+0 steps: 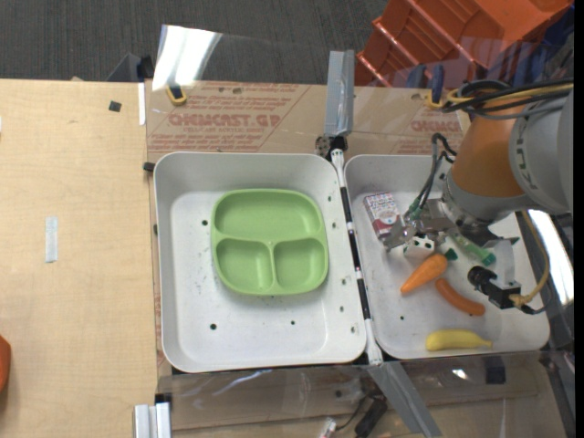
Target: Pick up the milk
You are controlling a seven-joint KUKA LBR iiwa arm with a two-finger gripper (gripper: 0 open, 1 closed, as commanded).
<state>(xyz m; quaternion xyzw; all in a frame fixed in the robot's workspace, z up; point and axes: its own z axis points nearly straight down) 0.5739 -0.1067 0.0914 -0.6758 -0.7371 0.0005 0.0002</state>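
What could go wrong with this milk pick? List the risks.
1. The hand sits at the lower edge of the milk carton, which lies flat, so it may clip a corner and slip off.
2. The carrot lies just below the hand and could get bumped or caught instead.
3. The carton lies near the right bin's left wall, so a push could jam it there.

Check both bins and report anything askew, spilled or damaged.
Nothing looks spilled or broken. The milk lies flat and slightly skewed in the right bin, next to the tool. The carrot, a second orange piece and the banana lie loose at odd angles. The green plate sits level in the left bin.
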